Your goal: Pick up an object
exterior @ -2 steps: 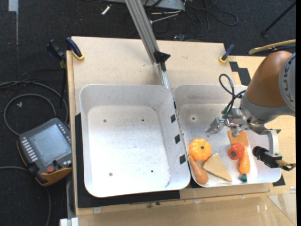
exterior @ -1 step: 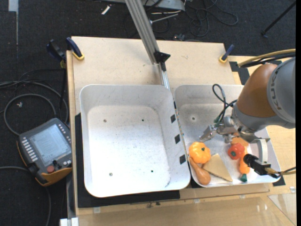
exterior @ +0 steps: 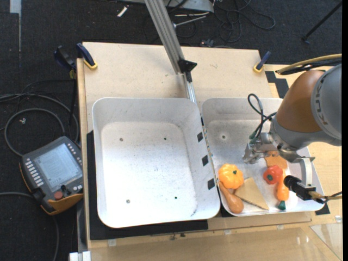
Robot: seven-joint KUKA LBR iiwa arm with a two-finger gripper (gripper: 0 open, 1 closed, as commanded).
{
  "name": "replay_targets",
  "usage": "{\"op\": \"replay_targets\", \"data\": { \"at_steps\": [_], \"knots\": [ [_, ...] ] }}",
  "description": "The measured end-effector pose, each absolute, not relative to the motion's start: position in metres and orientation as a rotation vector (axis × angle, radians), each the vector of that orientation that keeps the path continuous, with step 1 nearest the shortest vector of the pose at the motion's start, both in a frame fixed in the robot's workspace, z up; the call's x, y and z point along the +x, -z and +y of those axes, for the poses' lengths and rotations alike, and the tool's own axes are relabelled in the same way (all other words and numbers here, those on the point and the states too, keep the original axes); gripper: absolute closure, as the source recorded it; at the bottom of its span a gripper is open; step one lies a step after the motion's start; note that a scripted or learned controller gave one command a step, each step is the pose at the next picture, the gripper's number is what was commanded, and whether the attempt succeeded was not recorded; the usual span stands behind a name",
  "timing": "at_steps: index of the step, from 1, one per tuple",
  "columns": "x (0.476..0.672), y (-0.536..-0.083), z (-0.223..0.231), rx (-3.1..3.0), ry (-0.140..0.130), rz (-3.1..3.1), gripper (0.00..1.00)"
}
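Grey metal below the arm's [exterior: 312,110] orange band, the gripper [exterior: 252,154] hangs low inside the right bin [exterior: 228,121], over bare white floor near the bin's middle. Its end is small and cluttered from this slant, so I cannot tell whether it is wide or narrow.

The things to pick all lie in the front half of this bin. Just right of the gripper is a flat orange-tan piece [exterior: 276,161], partly under the wrist. A red round fruit [exterior: 273,174] touches its front edge, and a small carrot with a green end [exterior: 282,192] lies just in front of that. Near the gripper, toward the front left, sits an orange pumpkin [exterior: 231,176]. A tan wedge [exterior: 253,194] lies just beside the pumpkin, and a long brown-orange vegetable [exterior: 234,202] rests in the front left corner against the wedge.

Next to it, the left bin [exterior: 141,167] meets the right bin along their shared rim. Both stand on a pale bench [exterior: 141,72], with a slanted metal pole [exterior: 163,26] reaching in from behind. A control pendant [exterior: 51,170] lies on the dark floor, well apart on the left.
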State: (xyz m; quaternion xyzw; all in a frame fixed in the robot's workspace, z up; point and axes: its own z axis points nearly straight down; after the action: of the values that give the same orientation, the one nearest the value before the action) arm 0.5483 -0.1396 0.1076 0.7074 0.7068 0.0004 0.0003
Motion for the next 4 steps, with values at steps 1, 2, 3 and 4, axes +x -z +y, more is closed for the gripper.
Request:
{"op": "replay_targets", "data": {
  "at_steps": [1, 2, 3, 4],
  "knots": [
    [0.546, -0.167, -0.148, 2.219, -0.004, 2.216, 1.00],
    [0.551, -0.220, -0.159, 2.217, -0.004, 2.217, 1.00],
    [0.553, -0.273, -0.159, 2.215, -0.005, 2.218, 1.00],
    [0.565, -0.257, -0.102, 2.215, -0.001, 2.229, 1.00]
  ]
}}
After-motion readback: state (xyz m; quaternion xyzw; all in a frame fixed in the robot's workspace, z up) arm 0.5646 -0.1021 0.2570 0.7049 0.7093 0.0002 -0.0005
